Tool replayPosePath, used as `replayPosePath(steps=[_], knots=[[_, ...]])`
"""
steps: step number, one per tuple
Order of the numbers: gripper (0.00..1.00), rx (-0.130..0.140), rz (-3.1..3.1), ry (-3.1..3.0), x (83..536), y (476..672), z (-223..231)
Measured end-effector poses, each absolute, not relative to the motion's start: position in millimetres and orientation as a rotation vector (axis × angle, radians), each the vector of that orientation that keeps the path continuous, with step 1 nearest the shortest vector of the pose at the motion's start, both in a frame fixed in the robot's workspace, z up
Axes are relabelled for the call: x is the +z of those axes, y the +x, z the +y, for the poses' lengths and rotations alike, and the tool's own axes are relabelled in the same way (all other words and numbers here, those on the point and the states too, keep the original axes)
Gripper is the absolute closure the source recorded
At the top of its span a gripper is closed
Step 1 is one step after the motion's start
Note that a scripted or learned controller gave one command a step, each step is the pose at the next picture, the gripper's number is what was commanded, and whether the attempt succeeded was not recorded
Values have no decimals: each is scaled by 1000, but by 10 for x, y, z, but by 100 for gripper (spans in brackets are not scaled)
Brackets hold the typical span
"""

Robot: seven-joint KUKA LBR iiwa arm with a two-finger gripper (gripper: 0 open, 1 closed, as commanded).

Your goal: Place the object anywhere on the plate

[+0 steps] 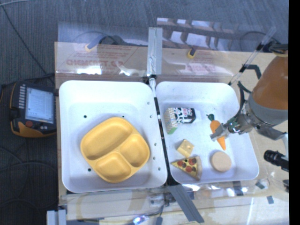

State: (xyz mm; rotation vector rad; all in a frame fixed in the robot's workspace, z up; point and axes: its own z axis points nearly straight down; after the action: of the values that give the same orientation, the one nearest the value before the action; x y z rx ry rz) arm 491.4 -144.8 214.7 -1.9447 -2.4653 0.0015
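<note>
Nearest to the camera, at the front of the right bin (243,170), lie a toy pizza slice (188,166) and a round beige piece (221,161) like a small bun. Behind the pizza sits a yellow cheese block (185,147), and farther back a small black-and-white carton (180,116) with a cow pattern lies on its side.

At the right side of this bin the tool (224,131) reaches in from the arm (269,95), and its tip is down at the orange toy carrot (217,131), whose green top points to the back of the bin. Tool and carrot overlap in the view, so I judge the carrot is the object chosen for the task. I cannot tell whether the tool is opened or closed, or whether it really grips the carrot, because its tip is small and partly mixed with the orange body.

The yellow plate (115,148), with three compartments, rests in the middle of the left bin (75,102), well apart from the carrot and with nothing on it. The low wall between the two bins stands between them, so the carrot must probably be lifted over this wall before it can be put down. The task seems to be at its beginning, at the grasping step.
</note>
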Motion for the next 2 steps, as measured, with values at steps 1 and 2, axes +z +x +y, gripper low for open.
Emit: replayPosePath(steps=[1,2], knots=[[100,2,-2684,-1627,1816,5487,-851],[100,3,-2800,-1420,1817,5506,-125]])
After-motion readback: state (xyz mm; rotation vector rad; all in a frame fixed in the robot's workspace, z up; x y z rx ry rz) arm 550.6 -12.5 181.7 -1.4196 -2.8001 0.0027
